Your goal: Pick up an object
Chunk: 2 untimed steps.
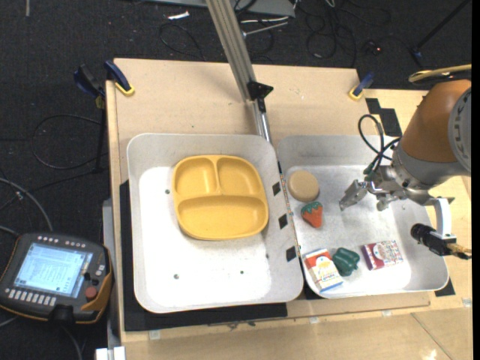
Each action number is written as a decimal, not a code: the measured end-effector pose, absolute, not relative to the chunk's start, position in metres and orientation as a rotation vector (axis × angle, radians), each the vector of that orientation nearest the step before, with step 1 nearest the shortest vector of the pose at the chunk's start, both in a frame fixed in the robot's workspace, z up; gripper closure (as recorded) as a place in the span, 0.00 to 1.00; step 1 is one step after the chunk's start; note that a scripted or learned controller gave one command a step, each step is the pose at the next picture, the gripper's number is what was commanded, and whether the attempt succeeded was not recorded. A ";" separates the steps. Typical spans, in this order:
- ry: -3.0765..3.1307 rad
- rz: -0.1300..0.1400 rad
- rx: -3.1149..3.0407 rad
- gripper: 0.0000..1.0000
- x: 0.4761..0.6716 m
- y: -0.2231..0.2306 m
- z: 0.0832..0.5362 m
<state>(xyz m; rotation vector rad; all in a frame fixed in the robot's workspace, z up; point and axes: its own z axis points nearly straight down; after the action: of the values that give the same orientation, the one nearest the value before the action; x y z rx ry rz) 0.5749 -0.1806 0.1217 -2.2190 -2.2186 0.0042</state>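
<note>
Gripper [367, 194] hovers over the right bin [427, 282], jaws spread and holding nothing — candidates lie apart for clean picks: strawberry [313, 214] and tan disc [304, 185] left, small cartons [382, 255] nearer front.

A glossy yellow plastic plate [220, 197] sits in a matt white bin [150, 276] on a pale wooden bench [187, 96].

Right bin, lower right of frame: tan round block [304, 185]; strawberry [313, 214] just below it; red-white carton [323, 269]; green piece [346, 260] touching it; small red-white packet [382, 255].
</note>
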 end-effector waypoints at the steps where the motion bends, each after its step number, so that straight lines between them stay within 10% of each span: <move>1: -2.223 -0.001 -2.222 1.00 0.577 -0.181 0.135; 2: -2.224 -0.004 -2.227 1.00 0.577 -0.188 0.180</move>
<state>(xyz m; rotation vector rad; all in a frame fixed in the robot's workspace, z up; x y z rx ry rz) 0.5765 -0.1881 0.1804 -2.2268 -2.2243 -0.0038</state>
